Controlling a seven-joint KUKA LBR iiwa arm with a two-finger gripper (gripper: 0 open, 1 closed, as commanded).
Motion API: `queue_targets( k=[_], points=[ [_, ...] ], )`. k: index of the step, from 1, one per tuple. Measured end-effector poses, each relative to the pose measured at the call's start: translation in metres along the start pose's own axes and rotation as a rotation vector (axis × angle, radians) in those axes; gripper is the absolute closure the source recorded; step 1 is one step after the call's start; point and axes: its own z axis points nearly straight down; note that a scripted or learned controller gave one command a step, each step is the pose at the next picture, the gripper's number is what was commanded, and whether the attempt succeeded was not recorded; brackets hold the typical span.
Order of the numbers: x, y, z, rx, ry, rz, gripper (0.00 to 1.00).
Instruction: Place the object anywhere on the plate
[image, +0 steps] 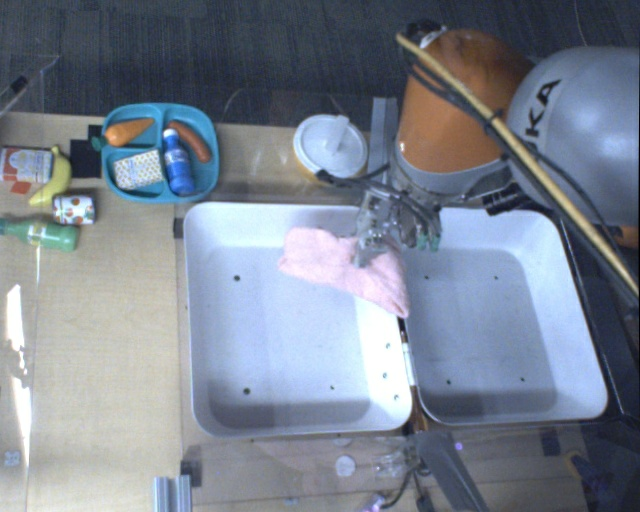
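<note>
Pink cloth (345, 268) is what you see at your pincer (372, 248): its upper right edge sits right under the tips and spreads away to the left and below, draped over the shared rim of the left bin (250, 400) and right bin (520, 390). You cannot tell whether the pincer grips it. Left of the pincer, on the table (90, 350), a blue divided plate (205, 150) sits well apart.

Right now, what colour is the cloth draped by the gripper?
Pale pink, plain; the crumpled pink cloth shows best in the camera view, in the left white bin.
</note>
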Motion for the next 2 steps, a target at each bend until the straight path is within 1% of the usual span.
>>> queue_targets(
  k=[1, 2],
  points=[
    [0.0098, 0.0509, 0.0058, 0.0, 0.0, -0.041, 1.0],
    [0.0096, 0.0507, 0.0053, 0.0, -0.001, -0.041, 0.0]
  ],
)
